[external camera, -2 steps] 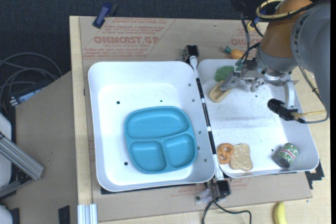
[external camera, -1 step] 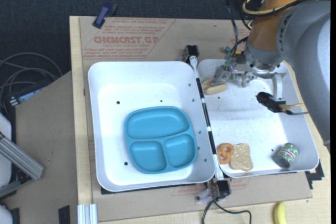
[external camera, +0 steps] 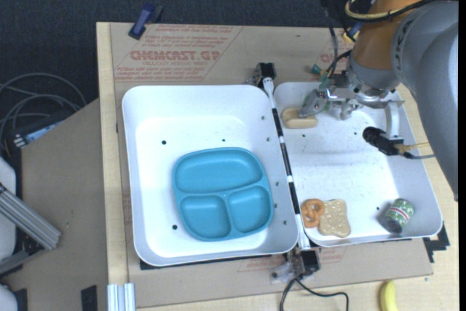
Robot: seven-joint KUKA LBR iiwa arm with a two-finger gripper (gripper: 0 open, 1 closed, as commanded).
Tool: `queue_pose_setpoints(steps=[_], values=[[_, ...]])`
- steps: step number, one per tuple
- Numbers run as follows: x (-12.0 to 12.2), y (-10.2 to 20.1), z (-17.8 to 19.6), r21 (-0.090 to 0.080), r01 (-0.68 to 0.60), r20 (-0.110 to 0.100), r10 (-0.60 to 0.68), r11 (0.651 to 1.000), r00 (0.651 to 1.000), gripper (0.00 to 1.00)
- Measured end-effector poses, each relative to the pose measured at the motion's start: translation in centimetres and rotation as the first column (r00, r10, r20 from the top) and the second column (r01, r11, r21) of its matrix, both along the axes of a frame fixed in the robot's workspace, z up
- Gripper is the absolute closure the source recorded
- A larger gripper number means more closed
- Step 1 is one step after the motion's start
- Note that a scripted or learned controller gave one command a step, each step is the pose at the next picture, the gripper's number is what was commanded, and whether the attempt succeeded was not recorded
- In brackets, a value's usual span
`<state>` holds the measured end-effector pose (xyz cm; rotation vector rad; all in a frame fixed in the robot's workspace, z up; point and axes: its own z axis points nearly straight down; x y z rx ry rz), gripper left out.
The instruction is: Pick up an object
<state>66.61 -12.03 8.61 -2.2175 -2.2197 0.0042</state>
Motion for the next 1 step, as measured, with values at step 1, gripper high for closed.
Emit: queue_pose_setpoints(steps=[1], values=[[0.09,0.09,1.08,0.000,0.000,0.003,0.000,1.000,1.000,1.00]])
